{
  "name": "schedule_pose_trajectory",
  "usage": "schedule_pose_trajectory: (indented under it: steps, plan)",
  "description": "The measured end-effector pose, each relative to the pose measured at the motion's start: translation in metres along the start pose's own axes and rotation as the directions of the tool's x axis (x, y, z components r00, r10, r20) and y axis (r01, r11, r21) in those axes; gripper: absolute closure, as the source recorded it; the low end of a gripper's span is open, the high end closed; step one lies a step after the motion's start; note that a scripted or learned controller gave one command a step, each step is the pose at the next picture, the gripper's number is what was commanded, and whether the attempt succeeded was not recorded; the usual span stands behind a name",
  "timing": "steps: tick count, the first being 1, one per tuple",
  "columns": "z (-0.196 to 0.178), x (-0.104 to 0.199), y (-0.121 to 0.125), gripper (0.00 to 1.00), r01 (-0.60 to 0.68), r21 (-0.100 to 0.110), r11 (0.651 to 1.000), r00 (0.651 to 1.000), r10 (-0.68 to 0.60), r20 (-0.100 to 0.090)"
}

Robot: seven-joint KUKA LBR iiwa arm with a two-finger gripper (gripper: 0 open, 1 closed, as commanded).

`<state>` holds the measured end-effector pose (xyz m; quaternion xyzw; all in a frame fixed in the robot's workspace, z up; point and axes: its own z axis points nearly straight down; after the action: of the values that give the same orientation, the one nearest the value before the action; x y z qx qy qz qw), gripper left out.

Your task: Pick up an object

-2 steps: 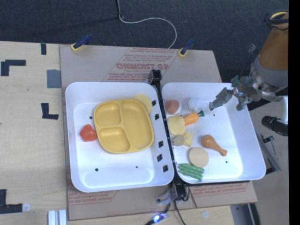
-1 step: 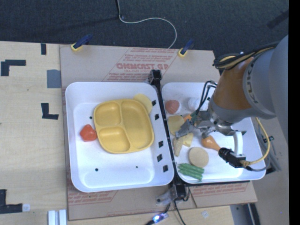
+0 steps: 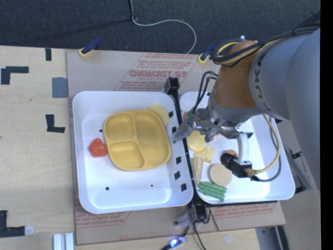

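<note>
A grey robot arm reaches over the right bin [image 3: 276, 189], its claw [image 3: 199, 130] low among small food pieces: a pale yellow wedge [image 3: 200, 149], a round cracker [image 3: 220, 175], green beans [image 3: 212, 190]. Nothing appears lifted yet. Whether the claw is spread or closed cannot be told.

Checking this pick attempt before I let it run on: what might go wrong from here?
The end effector sits low at the right bin's left edge, close to the divider, so it might strike the wall. The pale food pieces beneath it are crowded together; it may catch two or nudge them aside. The dangling cable could snag.
</note>
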<state>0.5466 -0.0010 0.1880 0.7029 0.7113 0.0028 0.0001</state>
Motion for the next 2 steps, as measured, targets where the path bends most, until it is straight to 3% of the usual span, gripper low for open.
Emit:
schedule_pose_trajectory:
  steps: [1,2]
  plan:
    - [0.0044,0.0501,-0.0661,0.0,-0.006,0.013,1.0,1.0,0.006,0.001]
    - [-0.0052,0.047,-0.0638,1.0,-0.01,0.01,1.0,1.0,0.01,0.004]
